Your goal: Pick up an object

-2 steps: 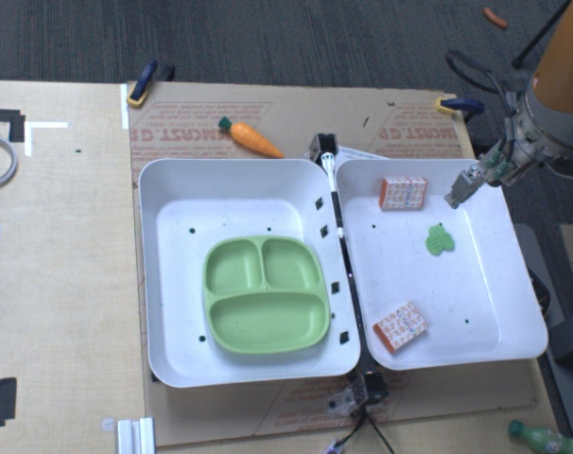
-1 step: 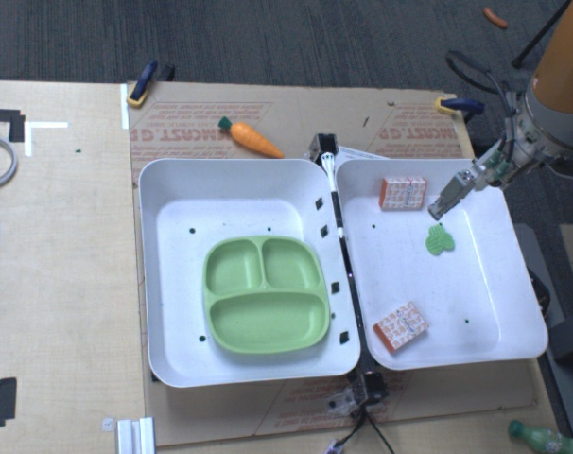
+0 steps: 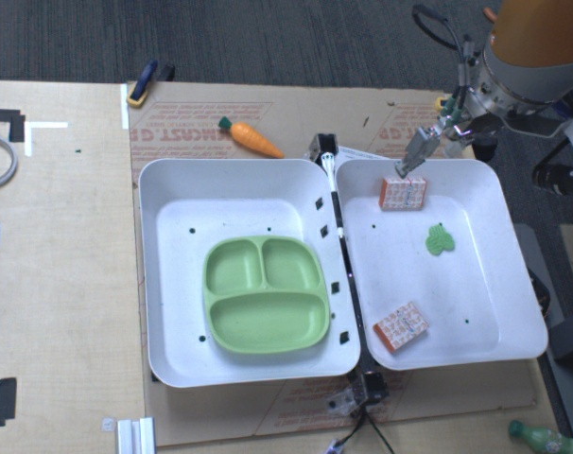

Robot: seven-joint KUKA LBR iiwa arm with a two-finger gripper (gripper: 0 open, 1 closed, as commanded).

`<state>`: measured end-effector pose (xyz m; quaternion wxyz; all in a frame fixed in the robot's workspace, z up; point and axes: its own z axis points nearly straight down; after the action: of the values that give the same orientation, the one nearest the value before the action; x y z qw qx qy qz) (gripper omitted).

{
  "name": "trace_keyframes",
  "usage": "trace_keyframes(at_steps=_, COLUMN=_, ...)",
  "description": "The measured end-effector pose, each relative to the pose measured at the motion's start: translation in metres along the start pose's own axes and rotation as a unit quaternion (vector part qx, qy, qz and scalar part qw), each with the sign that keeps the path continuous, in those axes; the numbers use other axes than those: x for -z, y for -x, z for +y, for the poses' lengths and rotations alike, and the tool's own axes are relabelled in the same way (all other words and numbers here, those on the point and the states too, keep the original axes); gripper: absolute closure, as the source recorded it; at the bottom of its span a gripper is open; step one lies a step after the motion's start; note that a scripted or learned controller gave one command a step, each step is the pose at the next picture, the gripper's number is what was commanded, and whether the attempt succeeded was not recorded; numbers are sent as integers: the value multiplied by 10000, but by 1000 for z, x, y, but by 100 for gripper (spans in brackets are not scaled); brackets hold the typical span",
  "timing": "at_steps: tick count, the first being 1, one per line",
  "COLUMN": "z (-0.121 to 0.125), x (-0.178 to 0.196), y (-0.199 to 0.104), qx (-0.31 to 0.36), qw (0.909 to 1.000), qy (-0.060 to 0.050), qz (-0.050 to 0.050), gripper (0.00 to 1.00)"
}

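Above the far edge of the right bin [image 3: 513, 253] the gripper [image 3: 407, 165] hung tilted, its grey finger tips just over a small red-and-white patterned box [image 3: 403, 195] lying near the bin's back wall; whether it touched the box could not be told, and nothing showed between the fingers, spread or pressed together could not be told either. Arm [image 3: 532, 26] came in from top right, orange band above the wrist, black cable looped beside it. Same bin also held a small green leafy toy piece [image 3: 440, 240] toward the middle right, apart from the box, and a second red-and-white patterned box [image 3: 401, 326] lying tilted near the front left corner. Left bin [image 3: 164, 282] held a green divided plate [image 3: 266, 294] with three compartments, sat flat around the bin's centre. Black clips [image 3: 323, 146] joined the two bins along the shared wall. Behind the left bin on the cardboard sheet [image 3: 192, 126] lay a toy carrot [image 3: 251, 137], orange with green top, outside both bins. Blue-and-yellow marker-like item [image 3: 143, 80] lay at the cardboard's far left corner. Green bottle-like thing [image 3: 542, 434] poked in at bottom right, too cut off to tell
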<state>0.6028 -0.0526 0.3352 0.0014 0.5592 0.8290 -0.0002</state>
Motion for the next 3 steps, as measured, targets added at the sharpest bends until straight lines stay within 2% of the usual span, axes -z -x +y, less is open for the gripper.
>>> trace_keyframes(at_steps=1, z=23, x=-48, y=7, qx=649, qw=9979, qy=-7, qz=8, gripper=0)
trace_keyframes(at_steps=2, z=38, x=-143, y=37, qx=520, qw=9986, qy=-4, qz=5, gripper=0)
trace_keyframes(at_steps=3, z=34, x=-186, y=66, qx=1096, qw=9940, qy=-3, qz=6, gripper=0)
